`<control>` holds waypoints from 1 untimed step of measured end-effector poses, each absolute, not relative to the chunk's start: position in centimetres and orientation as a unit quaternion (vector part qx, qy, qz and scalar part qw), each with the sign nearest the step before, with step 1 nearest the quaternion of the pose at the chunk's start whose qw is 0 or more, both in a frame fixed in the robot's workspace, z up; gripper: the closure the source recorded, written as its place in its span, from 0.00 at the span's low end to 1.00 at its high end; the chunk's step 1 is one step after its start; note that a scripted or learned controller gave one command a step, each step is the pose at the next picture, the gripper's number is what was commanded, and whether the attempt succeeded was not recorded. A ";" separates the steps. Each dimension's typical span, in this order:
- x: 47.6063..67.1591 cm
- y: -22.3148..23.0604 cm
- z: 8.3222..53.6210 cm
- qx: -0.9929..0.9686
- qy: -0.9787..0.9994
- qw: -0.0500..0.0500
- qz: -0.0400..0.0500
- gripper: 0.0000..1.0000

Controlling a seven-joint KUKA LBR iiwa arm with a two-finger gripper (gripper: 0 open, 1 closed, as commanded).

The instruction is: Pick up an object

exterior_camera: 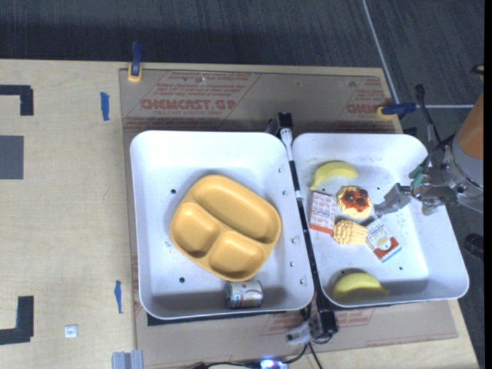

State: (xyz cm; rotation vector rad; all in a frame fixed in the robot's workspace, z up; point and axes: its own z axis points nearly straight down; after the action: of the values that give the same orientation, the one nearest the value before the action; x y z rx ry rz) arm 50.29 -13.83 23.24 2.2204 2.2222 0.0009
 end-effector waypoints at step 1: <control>51.7 -11.1 9.8 0.707 0.707 0.005 0.003 0.00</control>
State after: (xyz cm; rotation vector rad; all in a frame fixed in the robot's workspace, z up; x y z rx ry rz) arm 51.73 -11.06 9.77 2.2140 2.2154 0.0097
